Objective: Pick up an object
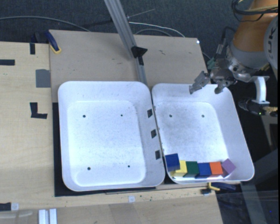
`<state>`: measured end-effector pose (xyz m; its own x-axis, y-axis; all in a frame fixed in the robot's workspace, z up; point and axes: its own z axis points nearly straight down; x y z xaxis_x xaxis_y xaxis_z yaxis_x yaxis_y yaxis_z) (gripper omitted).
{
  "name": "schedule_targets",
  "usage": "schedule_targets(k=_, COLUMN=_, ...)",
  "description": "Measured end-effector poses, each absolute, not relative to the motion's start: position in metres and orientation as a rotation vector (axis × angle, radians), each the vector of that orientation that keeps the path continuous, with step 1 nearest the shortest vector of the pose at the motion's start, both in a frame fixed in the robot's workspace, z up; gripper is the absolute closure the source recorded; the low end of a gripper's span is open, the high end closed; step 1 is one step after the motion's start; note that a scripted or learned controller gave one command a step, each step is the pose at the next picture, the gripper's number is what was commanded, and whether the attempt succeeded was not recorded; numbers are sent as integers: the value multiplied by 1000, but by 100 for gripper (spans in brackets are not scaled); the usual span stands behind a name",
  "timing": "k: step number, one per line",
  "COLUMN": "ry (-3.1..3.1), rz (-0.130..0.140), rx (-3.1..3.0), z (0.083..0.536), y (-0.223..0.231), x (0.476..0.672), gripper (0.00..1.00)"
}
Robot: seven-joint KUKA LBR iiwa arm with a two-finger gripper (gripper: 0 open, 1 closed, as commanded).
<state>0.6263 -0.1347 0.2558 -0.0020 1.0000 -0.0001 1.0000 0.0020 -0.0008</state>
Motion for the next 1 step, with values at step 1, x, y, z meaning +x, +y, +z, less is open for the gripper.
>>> schedule_targets(k=1, ry=-2214, rz=12, rx=-2219, z=177, y=-170, x=605, gripper=0)
